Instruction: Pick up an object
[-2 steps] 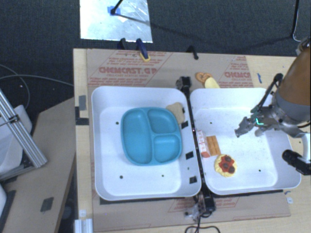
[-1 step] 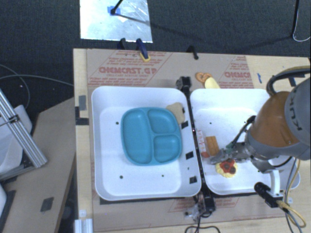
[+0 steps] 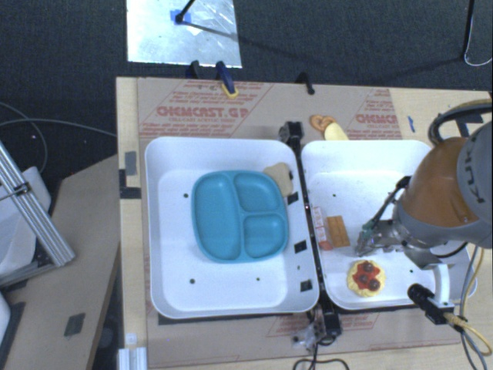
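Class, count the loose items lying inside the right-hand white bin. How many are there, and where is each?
2. A brown block lies near the right bin's left wall; a yellow tart with red topping sits by its front edge. The arm may hide others.

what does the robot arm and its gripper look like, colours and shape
The arm is thick and rounded: a broad orange band above the wrist, with grey sections beside it. A dark cable loops over its top. The gripper is small, dark metal, with thin rods running back to the wrist, and a white bracket sits below the wrist.
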### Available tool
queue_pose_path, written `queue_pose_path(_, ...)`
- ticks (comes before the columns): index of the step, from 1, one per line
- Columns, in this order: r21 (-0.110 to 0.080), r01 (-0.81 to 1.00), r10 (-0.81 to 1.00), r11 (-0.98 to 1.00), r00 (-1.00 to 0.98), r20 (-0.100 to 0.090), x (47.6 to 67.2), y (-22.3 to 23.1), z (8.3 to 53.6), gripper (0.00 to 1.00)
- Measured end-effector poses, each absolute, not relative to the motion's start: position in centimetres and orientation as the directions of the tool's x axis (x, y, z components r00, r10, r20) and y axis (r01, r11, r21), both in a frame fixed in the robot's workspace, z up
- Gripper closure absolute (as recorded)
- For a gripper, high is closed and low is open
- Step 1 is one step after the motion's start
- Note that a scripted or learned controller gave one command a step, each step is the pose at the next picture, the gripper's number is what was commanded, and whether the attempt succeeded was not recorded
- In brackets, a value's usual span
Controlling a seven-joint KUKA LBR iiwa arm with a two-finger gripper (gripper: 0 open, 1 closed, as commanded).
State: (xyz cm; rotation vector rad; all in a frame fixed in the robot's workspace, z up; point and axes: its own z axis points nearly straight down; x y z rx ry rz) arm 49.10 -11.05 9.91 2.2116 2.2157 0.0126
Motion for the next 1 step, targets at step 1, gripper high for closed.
queue_pose_path(1,0.013,1.000,1.000,0.013,-0.013,0.002,53.62,-3.87,18.95,1.00)
